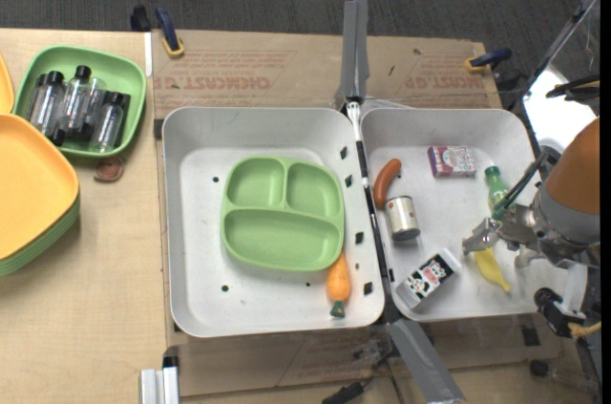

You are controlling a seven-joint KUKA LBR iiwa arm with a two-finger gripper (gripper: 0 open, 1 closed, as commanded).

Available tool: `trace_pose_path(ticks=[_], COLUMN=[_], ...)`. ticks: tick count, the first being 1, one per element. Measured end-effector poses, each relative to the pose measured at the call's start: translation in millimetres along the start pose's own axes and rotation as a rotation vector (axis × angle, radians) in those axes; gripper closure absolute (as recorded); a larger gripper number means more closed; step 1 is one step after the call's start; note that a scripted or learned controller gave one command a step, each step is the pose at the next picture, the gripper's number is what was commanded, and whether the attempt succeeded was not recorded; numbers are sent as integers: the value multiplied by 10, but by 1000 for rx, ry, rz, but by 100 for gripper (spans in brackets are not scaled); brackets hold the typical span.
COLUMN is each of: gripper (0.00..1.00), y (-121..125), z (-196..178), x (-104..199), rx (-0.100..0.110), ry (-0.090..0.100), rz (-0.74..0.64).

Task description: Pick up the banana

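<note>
Two shallow, smooth white plastic bins sit side by side on a cardboard-covered surface (pixel 286 73). The left bin (pixel 191 202) holds a matte green divided plate (pixel 283 214) with a small carrot (pixel 338 284) at its lower edge. In the right bin (pixel 458 130) lie a curved red sausage (pixel 386 180), a metal can (pixel 402 218), a purple box (pixel 451 160), a green bottle (pixel 495 185) and a black-and-white carton (pixel 429 277). The banana (pixel 493 268), short, yellow and curved, lies near that bin's lower right, directly beneath the gripper (pixel 485 238); I cannot tell how the gripper is set.

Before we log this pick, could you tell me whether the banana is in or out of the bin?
In: the banana lies on the right bin's floor.
</note>
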State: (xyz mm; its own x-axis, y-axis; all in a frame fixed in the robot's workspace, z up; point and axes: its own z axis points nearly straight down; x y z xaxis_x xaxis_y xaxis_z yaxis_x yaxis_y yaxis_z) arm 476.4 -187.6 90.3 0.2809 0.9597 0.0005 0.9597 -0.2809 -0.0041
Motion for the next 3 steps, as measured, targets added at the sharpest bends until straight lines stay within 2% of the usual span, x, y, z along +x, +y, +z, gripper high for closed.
trace_pose_path(ticks=[1, 2, 3], gripper=[0, 0, 0], y=[65, 140, -27], z=[-6, -1098, 0], x=[-160, -97, 92], rx=[6, -3, 0], ry=[11, -2, -1], rz=[18, -49, 85])
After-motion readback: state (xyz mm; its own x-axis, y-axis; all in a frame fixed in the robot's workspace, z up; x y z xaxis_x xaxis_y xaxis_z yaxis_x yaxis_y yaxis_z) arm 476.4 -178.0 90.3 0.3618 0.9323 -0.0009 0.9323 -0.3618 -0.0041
